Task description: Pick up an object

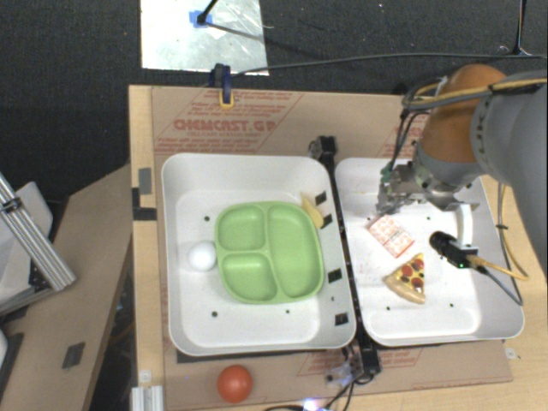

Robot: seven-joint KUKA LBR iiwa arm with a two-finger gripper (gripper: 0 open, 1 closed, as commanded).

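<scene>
- Cardboard-covered bench (257, 114) bears two white bins.
- Claw (392, 197) hangs low in the right bin (488, 311), just above a pink patterned card (390, 235); finger state: cannot tell.
- Pizza slice (408, 279) lies nearby.

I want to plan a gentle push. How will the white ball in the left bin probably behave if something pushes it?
The white ball looks round and smooth, so it would probably roll away easily. It lies against the green tray, which may block it on that side. It seems small, likely light.
</scene>
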